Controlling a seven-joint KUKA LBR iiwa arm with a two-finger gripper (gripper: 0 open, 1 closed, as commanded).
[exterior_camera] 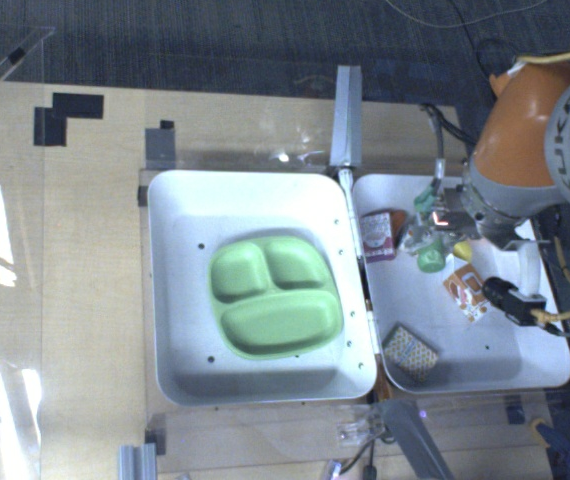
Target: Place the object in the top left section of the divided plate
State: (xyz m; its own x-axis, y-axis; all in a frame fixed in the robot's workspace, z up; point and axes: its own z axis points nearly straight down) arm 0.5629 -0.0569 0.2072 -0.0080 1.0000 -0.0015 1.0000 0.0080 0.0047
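Resting on the pale wooden tabletop [75, 268] are two shallow white bins. The left bin [180, 298] holds one green divided plate [275, 296] with three sections. The right bin [525, 353] holds several small objects; the grey gripper [433, 230] hangs just above a small green object [431, 260]. Whether the fingers are apart is impossible to tell.

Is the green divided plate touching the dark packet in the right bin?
Apart. The camera view shows the green divided plate in the left bin, the dark packet beyond the bins' rims.
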